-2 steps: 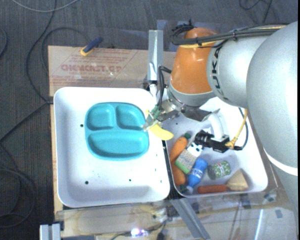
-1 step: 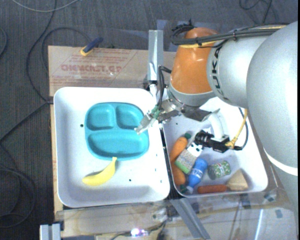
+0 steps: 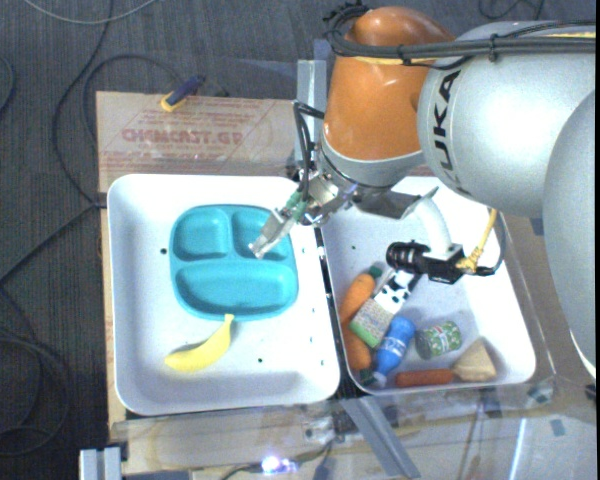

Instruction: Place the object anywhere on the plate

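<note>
Banana (image 3: 204,348) lies in the left bin (image 3: 130,268), just off the blue plate's (image 3: 235,268) lower edge, so nothing is placed yet! Gripper (image 3: 270,240) hangs over the plate's upper right compartment, fingers pinching nothing I can see, spread unclear; pickup and placement remain

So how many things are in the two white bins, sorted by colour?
Blue: 2, the plate and the bottle
Yellow: 1, the banana
Orange: 1, the carrot
Green: 2, the packet and the can
Red: 1, the sausage
Tan: 1, the wedge
Total: 8
</note>
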`<action>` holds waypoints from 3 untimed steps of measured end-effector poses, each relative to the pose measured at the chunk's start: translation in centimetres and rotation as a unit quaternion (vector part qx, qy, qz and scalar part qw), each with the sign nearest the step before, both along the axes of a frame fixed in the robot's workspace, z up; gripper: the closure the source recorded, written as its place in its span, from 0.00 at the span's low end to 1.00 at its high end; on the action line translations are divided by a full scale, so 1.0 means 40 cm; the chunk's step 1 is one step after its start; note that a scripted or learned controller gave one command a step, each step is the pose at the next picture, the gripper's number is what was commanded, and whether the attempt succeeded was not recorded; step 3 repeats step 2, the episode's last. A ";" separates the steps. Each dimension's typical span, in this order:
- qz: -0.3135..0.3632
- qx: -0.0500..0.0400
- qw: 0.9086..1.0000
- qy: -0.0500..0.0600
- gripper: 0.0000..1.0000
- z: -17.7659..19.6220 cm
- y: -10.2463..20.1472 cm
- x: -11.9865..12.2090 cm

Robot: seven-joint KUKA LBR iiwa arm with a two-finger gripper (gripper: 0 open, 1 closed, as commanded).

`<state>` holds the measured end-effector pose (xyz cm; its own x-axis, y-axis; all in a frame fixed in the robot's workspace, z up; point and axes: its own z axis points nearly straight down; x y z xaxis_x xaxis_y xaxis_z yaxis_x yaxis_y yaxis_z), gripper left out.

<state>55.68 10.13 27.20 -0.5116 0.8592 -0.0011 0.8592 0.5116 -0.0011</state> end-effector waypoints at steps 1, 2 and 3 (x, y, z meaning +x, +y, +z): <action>0.000 -0.001 1.000 0.001 1.00 0.021 0.001 0.001; 0.030 -0.001 1.000 0.000 1.00 -0.002 -0.079 0.202; 0.030 -0.001 1.000 0.000 1.00 -0.002 -0.079 0.202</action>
